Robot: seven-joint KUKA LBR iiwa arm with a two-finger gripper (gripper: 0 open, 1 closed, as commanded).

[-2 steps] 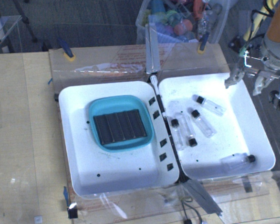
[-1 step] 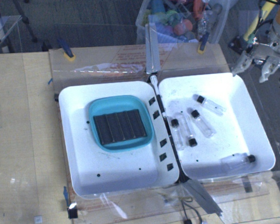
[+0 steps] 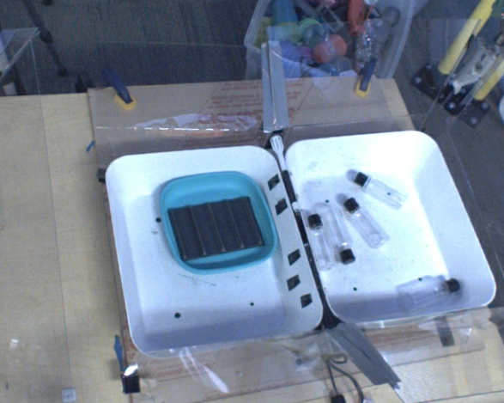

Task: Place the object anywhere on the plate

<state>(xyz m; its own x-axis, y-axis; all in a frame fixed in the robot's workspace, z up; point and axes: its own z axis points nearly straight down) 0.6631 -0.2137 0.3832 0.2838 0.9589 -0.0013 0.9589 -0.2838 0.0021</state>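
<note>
Left bin [image 3: 136,273]: teal plate [image 3: 216,221] carrying a dark ridged slab [image 3: 215,228], ridges running front to back. Right bin [image 3: 460,225]: 5 clear black-capped vials [image 3: 364,223], scattered, lying flat, variously angled; margins open. Pincer state: cannot tell.

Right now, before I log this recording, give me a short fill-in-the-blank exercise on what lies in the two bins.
1. The teal plate sits in the ____ bin as the camera sees it.
2. The dark slab lying on the plate is ____ in colour.
3. The clear vials with black caps lie in the ____ bin.
4. The vial nearest the bottom of the view has its black cap at its ____ end.

Missing words: left; black; right; right
</note>
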